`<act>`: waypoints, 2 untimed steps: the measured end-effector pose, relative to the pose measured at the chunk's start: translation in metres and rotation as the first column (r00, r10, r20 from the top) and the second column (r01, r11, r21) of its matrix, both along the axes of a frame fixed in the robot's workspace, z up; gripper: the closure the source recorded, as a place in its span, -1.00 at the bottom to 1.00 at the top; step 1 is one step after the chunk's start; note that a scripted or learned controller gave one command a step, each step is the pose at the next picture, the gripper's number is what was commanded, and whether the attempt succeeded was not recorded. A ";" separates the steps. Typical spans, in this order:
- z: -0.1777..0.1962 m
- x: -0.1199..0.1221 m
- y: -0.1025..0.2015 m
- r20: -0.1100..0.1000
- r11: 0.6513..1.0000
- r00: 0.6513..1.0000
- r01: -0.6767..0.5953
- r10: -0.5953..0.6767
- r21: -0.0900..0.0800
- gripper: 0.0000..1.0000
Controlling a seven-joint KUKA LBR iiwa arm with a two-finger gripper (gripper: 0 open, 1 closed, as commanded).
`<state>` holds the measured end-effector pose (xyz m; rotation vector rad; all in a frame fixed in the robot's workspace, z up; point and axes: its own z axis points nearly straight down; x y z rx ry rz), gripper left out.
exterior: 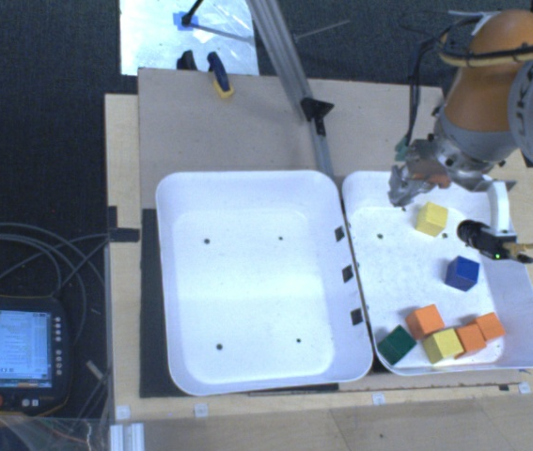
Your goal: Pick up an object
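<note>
Dark carpet surrounds the tan table (247, 130), and at far left on the floor a handheld control pendant (12, 350) lies with its screen lit, grey cables looping above it. Further right, the left white bin (177, 205) sits on the table with only a few small dark dots marking its floor. Behind it, near the table's far edge, a yellow-and-black clamp (217, 73) rests beside a shiny sheet, and a grey pole (285, 54) slants down toward the gap between the bins. The right white bin (529, 341) sits edge to edge with the first and holds all the blocks. Along its near side lies a cluster — a green block (397, 344), then an orange block (425, 319), a yellow block (444, 345) and two smaller orange blocks (480, 332), touching or nearly so. A blue block (462, 272) sits apart, nearer the middle, and a lone yellow block (431, 219) lies toward the far side. The gripper (403, 192) hangs over the bin's far left corner, just beside that lone yellow block but not on it; nothing shows between its fingers, and whether they are spread or pressed together cannot be told. The grey arm with its orange band (492, 59) reaches in from the right.
</note>
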<state>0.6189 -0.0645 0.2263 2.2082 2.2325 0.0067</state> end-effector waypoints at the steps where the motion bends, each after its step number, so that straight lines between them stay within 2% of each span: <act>1: 0.004 0.016 0.058 0.000 1.000 1.000 -0.001 0.001 0.000 1.00; 2: 0.020 0.022 0.112 0.000 1.000 1.000 -0.001 0.001 0.001 1.00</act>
